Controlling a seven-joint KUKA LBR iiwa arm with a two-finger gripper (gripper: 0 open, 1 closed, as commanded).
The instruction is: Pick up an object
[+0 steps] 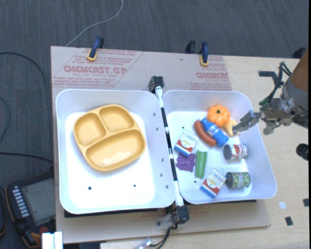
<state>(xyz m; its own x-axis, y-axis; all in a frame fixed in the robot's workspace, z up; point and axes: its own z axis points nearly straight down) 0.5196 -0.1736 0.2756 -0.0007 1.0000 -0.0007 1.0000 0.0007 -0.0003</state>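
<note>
- A desk (93, 71) seen from above carries two shallow white bins side by side.
- The left bin (67, 191) holds a yellow divided plate (110, 137), lying flat towards its upper left.
- The right bin (262, 183) holds the candidates for picking: a small orange pumpkin (218, 114) near the top, a toy hot dog (206, 133) just below and left of it, a blue tube (216, 130) touching the hot dog, two small cans (235, 151) (238, 179) lower right, two snack packets (185, 143) (213, 182), a green stick (201, 163) and a purple piece (186, 162).
- The gripper (244, 123) reaches in from the right edge of the frame, over the right bin's upper right part, just beside the pumpkin and blue tube.
- Whether its fingers are spread or pressed together cannot be told; nothing is seen between them.
- To grasp well, it should probably choose a piece with free space around it, such as the upper can, since the pumpkin, tube and hot dog crowd each other.
</note>
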